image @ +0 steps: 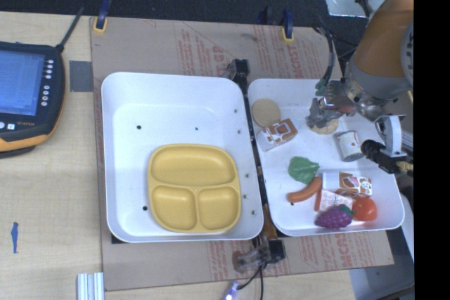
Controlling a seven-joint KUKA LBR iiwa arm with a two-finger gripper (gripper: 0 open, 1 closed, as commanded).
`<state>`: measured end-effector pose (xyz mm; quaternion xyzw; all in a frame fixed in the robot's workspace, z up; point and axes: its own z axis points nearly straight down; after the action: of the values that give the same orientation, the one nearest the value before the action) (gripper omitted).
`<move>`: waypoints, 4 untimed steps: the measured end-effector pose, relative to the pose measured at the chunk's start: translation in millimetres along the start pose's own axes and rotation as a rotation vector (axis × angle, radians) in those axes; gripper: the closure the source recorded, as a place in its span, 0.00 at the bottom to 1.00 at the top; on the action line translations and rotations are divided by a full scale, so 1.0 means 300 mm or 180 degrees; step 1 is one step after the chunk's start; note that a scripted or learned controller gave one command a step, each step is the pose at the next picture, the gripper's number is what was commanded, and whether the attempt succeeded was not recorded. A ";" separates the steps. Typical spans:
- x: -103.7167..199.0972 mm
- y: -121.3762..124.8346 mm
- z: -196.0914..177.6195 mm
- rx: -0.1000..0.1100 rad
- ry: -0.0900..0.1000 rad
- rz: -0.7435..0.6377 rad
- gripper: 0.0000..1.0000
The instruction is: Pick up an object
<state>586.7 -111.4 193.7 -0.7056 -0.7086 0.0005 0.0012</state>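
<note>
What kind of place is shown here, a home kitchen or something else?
Most likely a robot lab bench, not a kitchen. Two white bins sit on cardboard clamped to the bench, a control tablet lies on the left, and the food looks like plastic toys.

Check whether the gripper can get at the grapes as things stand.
Probably yes. The grapes lie uncovered at the right bin's near edge, though crowded by the tomato and a packet. The gripper hangs farther back.

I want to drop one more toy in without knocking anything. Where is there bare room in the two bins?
Left bin: bare white floor behind the yellow tray and along its left wall. Right bin: only the near-left corner, below the hot dog, is free. The rest is crowded, with the tool low over the far side.
</note>
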 end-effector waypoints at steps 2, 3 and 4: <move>0.022 -0.176 0.342 0.0007 -0.0004 -0.0004 0.00; 0.019 -0.175 0.308 0.0012 -0.0006 -0.0015 1.00; -0.102 -0.140 0.183 0.0001 -0.0003 0.0006 1.00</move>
<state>544.6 -142.0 138.9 -0.7063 -0.7079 0.0009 0.0010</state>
